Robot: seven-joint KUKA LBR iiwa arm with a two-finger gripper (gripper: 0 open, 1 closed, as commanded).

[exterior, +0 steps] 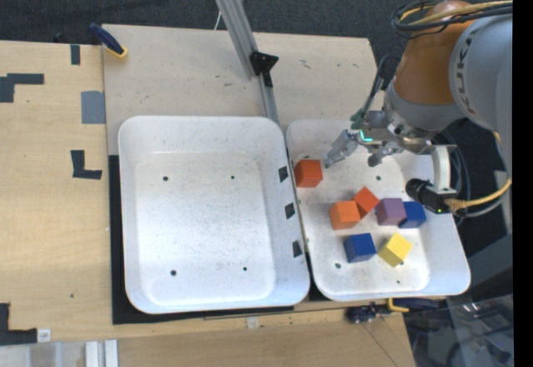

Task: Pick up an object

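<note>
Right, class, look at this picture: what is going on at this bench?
A grey robot arm reaches in from the right, its gripper open above the right bin, holding nothing. That bin holds small blocks: an orange cube sits apart near the gripper, and a cluster lies further down with two orange blocks, a purple block, two blue ones and a yellow block. No block is lifted yet.

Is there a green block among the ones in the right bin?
No: the right bin holds three orange blocks, two blue blocks, a purple block and a yellow block, none green.
</note>
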